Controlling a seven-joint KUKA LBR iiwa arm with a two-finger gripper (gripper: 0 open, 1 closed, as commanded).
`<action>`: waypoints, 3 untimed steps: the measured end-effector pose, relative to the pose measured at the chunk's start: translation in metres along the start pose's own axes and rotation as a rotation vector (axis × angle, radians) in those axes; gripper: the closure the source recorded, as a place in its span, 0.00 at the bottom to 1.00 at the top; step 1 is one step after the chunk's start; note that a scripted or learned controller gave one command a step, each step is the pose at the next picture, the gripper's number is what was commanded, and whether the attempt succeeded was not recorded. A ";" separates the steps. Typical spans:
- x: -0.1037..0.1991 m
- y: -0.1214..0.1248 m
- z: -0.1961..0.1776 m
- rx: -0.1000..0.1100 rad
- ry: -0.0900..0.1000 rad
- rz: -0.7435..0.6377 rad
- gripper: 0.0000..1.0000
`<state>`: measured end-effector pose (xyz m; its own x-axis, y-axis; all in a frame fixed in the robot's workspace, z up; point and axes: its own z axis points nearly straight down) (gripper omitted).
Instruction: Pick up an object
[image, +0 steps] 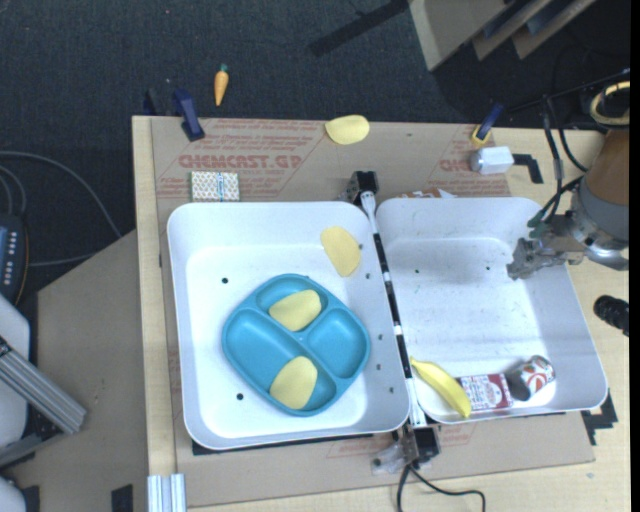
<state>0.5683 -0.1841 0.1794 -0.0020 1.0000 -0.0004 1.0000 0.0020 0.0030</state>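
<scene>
Your gripper (525, 258) hangs over the far right part of the right bin (470, 225), close to that bin's right wall, and whether its fingers are apart or together you cannot tell from this angle; nothing shows between them, so count it as carrying nothing; the pickable things in that bin lie toward its near edge, well apart from the gripper: a soda can (530, 377) on its side at the near right corner, a flat red and white packet (484, 392) touching the can's left side, and a banana (442, 386) just left of the packet; the can is the nearest of the three, lying almost straight toward the near edge from the gripper, and its long axis runs roughly left to right, tilted a little; the banana's long axis runs on a diagonal from the bin's left wall toward the near edge; the left bin (200, 250) holds a blue divided plate (340, 340) with a yellow piece (296, 309) in its far compartment and another yellow piece (294, 382) in its near one, and a third yellow slice (341, 250) rests on the floor of that bin beyond the plate, near the divider between the bins; on my reading, the move ahead turns on travelling toward the near edge and lining up across the can's short width.
</scene>
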 end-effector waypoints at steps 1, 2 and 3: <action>0.055 -0.005 -0.015 0.004 0.002 0.000 1.00; 0.081 0.006 0.021 0.005 0.001 0.001 1.00; 0.144 0.016 -0.011 0.000 0.001 0.000 1.00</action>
<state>0.5837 -0.0399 0.1899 -0.0021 1.0000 0.0009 1.0000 0.0021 0.0026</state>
